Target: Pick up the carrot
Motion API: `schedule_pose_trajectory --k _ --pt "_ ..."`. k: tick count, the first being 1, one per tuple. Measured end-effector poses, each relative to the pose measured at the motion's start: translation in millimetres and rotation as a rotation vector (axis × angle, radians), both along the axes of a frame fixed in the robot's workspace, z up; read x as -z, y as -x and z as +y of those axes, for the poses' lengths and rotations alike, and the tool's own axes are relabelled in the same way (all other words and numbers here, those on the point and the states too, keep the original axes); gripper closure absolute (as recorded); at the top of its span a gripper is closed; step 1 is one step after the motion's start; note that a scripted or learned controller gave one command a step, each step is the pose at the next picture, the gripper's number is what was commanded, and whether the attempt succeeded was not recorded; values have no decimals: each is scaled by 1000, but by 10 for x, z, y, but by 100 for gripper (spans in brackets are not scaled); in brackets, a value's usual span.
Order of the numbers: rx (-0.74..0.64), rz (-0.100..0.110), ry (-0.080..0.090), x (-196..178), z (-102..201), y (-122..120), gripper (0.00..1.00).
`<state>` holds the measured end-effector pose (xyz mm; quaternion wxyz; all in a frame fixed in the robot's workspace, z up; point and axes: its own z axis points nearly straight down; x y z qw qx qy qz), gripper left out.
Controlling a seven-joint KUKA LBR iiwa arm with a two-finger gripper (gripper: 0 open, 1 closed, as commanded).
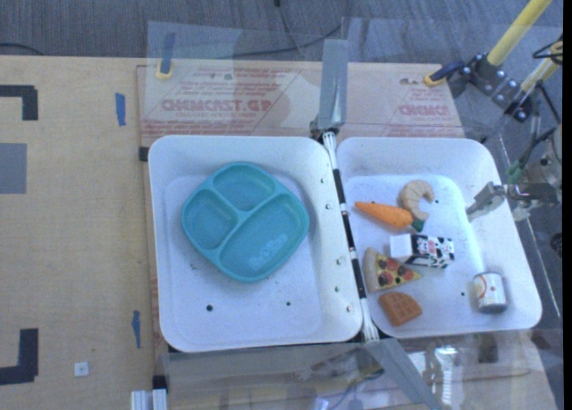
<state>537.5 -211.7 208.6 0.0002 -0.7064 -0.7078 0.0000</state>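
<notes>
Meanwhile, carrot point(386, 213) lies slantwise in right bin point(509, 176), beside croissant point(416, 194).

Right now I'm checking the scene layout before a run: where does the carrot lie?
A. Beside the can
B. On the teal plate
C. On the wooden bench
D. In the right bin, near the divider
D: the carrot lies in the right bin, close to the central divider.

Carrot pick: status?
Gripper at right bin's right edge, holding nothing. Carrot lies in that bin, untouched. Croissant close beside it.
</notes>
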Motion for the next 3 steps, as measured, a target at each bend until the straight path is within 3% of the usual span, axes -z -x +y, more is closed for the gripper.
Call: schedule_pose_trajectory --k 1,2,3 --pt "-91 -4 1 1057 633 -130 0" --pt "35 -10 2 1197 1183 -585 0" --pt "34 -14 3 1083 1184 -599 100"
